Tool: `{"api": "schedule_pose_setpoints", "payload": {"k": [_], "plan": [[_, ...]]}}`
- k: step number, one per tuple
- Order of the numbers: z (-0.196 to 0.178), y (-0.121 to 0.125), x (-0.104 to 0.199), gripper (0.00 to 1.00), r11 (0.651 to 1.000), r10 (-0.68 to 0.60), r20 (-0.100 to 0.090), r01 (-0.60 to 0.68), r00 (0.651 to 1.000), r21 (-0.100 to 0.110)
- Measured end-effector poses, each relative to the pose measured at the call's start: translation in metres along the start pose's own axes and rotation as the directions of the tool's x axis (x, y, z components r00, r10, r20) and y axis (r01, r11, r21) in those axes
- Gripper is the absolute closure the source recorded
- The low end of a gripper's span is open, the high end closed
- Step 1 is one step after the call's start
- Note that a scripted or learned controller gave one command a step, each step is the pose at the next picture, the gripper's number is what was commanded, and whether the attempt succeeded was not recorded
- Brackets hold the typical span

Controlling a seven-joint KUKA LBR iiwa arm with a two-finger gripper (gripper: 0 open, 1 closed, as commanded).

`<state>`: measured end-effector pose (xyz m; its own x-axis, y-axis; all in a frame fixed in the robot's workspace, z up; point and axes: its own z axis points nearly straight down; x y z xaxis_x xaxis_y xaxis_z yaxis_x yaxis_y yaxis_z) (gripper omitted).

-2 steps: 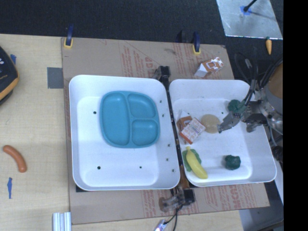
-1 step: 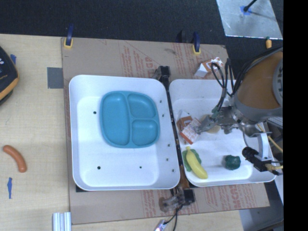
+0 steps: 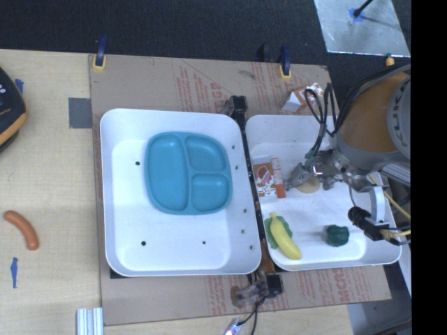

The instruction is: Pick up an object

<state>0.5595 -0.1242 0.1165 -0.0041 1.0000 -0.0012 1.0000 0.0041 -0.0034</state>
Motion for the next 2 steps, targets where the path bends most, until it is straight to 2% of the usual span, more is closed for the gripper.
{"api": "schedule_pose_setpoints", "payload": {"k": [1, 2], "plan": [[0.025, 0.038, -0.031, 0.00, 1.000, 0.002, -0.001, -0.002, 1.000, -0.001], [0.012, 0.039, -0.032, 1.00, 1.000, 0.000, 0.001, 0.000, 1.000, -0.005]]}}
